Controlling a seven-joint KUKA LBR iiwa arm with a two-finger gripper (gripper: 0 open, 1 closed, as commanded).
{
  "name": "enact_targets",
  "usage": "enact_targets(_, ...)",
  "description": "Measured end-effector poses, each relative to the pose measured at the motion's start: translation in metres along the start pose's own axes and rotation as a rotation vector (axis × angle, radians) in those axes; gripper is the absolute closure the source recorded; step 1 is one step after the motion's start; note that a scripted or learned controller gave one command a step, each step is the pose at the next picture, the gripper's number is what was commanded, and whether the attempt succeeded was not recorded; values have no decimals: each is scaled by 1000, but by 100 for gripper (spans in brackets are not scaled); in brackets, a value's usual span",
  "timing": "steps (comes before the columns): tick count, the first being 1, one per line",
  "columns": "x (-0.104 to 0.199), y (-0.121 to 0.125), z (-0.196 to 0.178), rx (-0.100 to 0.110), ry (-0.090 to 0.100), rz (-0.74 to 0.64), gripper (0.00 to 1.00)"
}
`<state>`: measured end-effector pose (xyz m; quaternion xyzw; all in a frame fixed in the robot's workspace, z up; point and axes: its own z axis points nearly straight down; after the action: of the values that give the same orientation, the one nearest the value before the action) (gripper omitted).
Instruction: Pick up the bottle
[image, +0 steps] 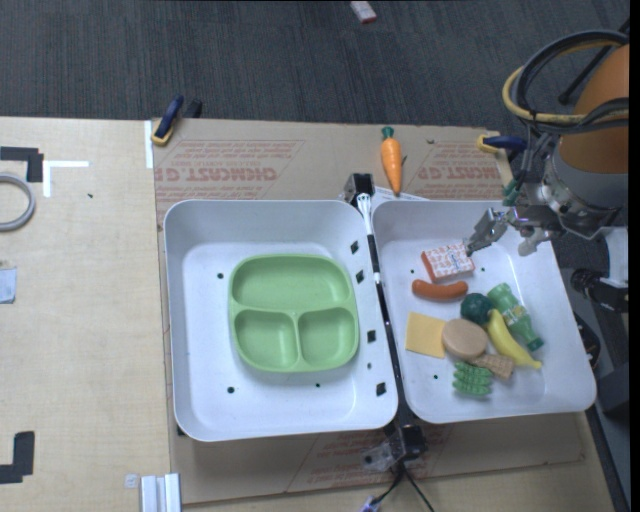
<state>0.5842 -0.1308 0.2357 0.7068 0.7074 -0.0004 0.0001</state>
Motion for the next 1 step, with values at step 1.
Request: enact_targets(1, 0, 0, -10, -1, -1, -1, 100)
